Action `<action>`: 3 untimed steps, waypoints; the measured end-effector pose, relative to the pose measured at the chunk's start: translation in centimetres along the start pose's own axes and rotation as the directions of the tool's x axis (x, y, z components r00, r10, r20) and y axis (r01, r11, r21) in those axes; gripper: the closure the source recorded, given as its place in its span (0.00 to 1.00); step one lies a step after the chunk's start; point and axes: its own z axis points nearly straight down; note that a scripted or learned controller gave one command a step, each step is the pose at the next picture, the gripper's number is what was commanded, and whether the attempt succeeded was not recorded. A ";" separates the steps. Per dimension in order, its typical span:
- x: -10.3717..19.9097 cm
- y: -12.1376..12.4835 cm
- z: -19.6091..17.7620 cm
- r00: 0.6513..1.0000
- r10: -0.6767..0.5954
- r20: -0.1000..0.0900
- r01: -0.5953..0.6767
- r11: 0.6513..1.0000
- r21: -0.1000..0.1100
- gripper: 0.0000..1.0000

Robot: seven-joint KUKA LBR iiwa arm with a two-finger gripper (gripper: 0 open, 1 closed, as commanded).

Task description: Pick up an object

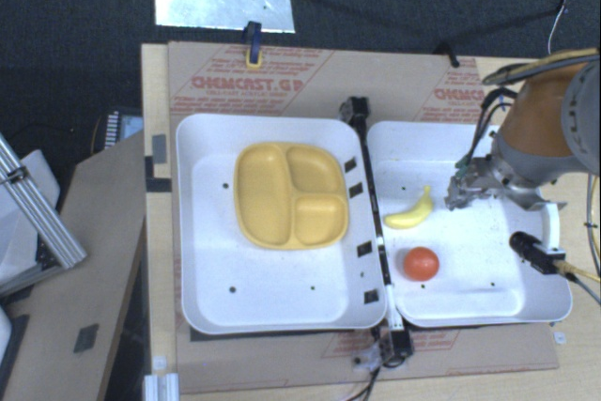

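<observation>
A yellow banana [411,211] lies in the right bin [488,296], near its left side. Below the banana rests a red-orange tomato-like ball [421,263]. My gripper [460,192] hangs just right of the banana's upper end, low over the bin floor. Nothing shows between its fingers, and the wrist hides how they stand. The grey arm with its orange band [549,122] comes in from the right edge.
The left bin [211,296] holds a yellow divided plate [289,194]. A black clamp strip [368,202] runs between the two bins. A black fitting with a cable [535,254] sits at the right bin's right side.
</observation>
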 end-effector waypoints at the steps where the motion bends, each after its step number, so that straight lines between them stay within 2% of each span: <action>1: 0.0 0.3 -6.5 1.000 -0.003 0.001 0.003 1.000 -0.003 1.00; 2: 0.0 0.5 -11.9 1.000 -0.004 0.001 0.004 1.000 -0.002 1.00; 3: 5.0 0.5 -11.0 1.000 -0.006 -0.001 0.006 1.000 0.003 1.00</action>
